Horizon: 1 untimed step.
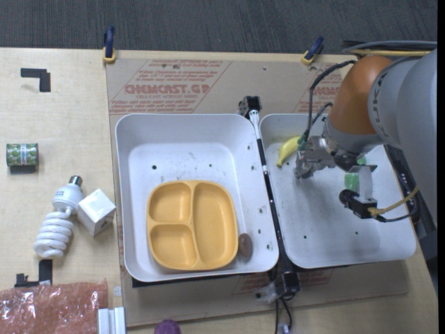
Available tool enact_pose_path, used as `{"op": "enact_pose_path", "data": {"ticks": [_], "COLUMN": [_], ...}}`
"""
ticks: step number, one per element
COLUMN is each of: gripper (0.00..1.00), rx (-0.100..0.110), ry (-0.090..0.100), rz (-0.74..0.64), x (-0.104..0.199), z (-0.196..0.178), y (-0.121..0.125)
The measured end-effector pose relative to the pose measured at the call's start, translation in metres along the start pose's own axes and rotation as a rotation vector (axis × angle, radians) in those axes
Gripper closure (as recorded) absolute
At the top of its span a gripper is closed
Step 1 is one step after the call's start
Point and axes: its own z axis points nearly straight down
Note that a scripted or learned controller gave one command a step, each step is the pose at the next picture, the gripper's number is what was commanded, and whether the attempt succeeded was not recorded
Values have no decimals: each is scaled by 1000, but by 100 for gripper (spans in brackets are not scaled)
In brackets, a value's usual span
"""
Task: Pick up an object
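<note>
Gripper [304, 168] low over the right bin [327, 245], near its upper left corner, hanging from the grey arm [407, 96] with the orange band [358, 92]. Jaws too small and dark against the wrist to tell how far apart, and nothing visibly caught between them. Just up and left of the jaws, a yellow banana [287, 149], lying tilted against the bin's left wall, close to the jaws but not clearly touching. To the right of the jaws, a green object [352, 181] partly hidden behind the wrist hardware. Further right and lower, a black fitting with a yellow cable [389, 207]. Well left of the jaws, in the left bin [135, 186], a yellow divided plate [192, 224] with three compartments, and a small brown object [245, 246] touching its lower right edge. Far left, outside both bins, a spiral light bulb [57, 221], a white cube [96, 211] beside it, and a green can [21, 155].
</note>
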Motion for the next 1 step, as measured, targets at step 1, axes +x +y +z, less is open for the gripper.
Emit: {"op": "enact_pose_path", "data": {"ticks": [1], "gripper": [0], "rx": [0], "ry": [0], "rz": [1], "x": [-10], "z": [0], "y": [-70]}}
